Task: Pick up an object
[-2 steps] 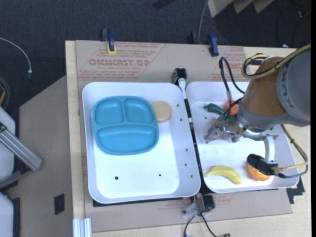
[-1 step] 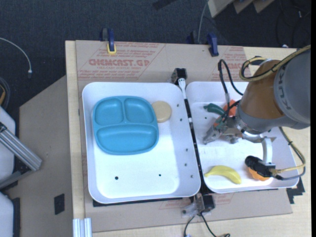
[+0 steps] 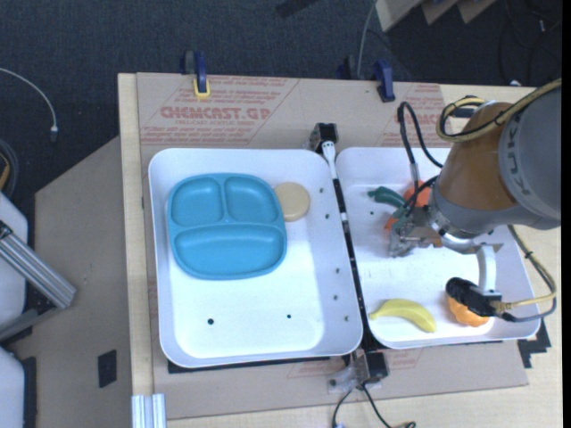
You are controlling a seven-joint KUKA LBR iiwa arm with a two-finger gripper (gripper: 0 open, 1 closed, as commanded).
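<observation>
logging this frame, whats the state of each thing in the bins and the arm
tray: flat, left bin, compartments bare
disc: flat, touching the tray's right edge
banana: lying loose, right bin front
orange item: lying by the right bin's front corner
end effector: low over the right bin

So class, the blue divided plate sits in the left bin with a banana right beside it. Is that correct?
Not quite. The camera view shows the banana in the right bin; a pale round disc sits beside the blue divided plate in the left bin.
</observation>
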